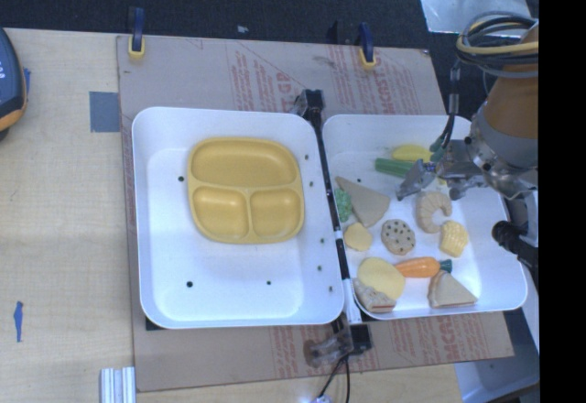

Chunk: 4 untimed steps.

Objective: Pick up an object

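Over the right bin's far right corner your gripper hangs, its grip beyond what you can tell, while the croissant just beneath lies unlifted, so picking remains.

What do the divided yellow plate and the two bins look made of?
Divided yellow plate: likely matte molded plastic, uniform colour with soft rounded compartments. Left bin and right bin: smooth white plastic by the look, faintly glossy, with rounded corners.

Grey arm with orange band enters from right, wrist bent down, grey two-finger gripper low.
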Tool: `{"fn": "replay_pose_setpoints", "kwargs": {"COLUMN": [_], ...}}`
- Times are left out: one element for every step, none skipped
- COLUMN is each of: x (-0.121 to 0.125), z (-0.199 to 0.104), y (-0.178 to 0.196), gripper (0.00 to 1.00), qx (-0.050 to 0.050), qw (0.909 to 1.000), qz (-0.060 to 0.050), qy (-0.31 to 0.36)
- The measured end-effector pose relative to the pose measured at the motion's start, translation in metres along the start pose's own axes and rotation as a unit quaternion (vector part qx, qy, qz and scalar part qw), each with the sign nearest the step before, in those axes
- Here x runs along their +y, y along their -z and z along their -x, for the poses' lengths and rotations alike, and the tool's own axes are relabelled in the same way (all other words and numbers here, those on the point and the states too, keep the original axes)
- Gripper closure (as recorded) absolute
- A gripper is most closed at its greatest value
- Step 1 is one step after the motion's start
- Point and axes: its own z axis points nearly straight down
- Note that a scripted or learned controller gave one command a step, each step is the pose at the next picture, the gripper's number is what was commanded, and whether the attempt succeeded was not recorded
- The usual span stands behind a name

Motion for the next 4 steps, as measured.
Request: {"fn": "replay_pose_setpoints", "kwargs": {"x": [0.085,0.05,0.12,0.049], "z": [0.014,0.075,0.049,0.009], "y": [-0.034,-0.132,-0.126,-0.127], "gripper": [0.0,0.0,0.0,0.0], "qx": [-0.001,-0.001,0.001,0.001], "qw": [1.0,1.0,1.0,1.0], "qz": [0.002,-0.005,-0.003,-0.003], "qy": [0.002,-0.003,0.0,0.0]}}
